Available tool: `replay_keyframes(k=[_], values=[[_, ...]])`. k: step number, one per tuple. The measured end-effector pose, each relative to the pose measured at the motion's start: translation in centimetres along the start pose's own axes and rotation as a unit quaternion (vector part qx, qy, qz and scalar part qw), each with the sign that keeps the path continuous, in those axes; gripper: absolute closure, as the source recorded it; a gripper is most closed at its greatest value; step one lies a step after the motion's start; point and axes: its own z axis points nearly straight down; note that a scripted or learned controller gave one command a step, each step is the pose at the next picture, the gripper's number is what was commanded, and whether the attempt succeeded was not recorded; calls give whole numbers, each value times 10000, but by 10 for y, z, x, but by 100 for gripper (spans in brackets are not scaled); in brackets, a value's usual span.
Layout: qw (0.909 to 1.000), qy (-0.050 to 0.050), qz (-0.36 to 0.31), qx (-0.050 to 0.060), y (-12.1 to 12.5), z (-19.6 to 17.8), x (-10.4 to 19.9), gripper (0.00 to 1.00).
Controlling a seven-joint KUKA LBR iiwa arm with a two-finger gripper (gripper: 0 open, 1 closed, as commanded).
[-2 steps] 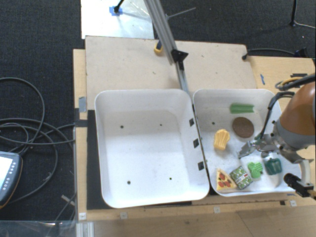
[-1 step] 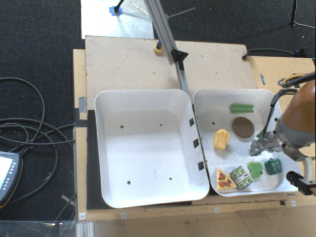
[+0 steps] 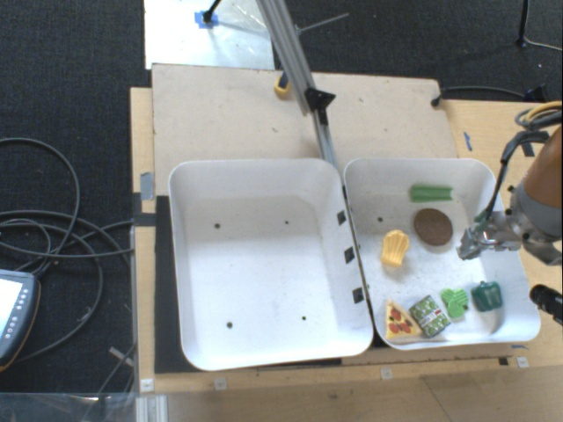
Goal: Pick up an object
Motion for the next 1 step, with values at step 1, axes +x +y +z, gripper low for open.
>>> replay_keyframes(k=[1], values=[[10000,-2,0,-4,-3,-63,1,100]])
